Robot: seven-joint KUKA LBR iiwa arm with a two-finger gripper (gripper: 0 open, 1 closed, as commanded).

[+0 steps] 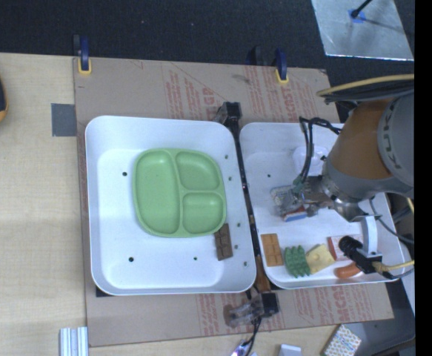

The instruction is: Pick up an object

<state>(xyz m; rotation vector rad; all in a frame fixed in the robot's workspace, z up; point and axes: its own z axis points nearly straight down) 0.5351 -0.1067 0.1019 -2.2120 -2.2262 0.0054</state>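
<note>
Nearest in the right bin (254, 199) lie a brown block (271, 248), a green ridged piece (296, 261), a yellow chunk (319, 258) and an orange piece (347, 271). Farther in, the tool (291, 202) hangs over a small red-and-blue object (296, 215); whether it is spread I cannot tell. The left bin (112, 265) holds a green divided plate (178, 192). Red print on the cardboard (164, 87) covering the counter is unreadable.

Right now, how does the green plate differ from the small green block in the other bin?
The green plate is pale green, large and smooth, with three compartments; the green block is darker, small and ridged. The plate lies in the left bin, the block in the right bin beside a yellow piece. Both are green and lie untouched.
</note>
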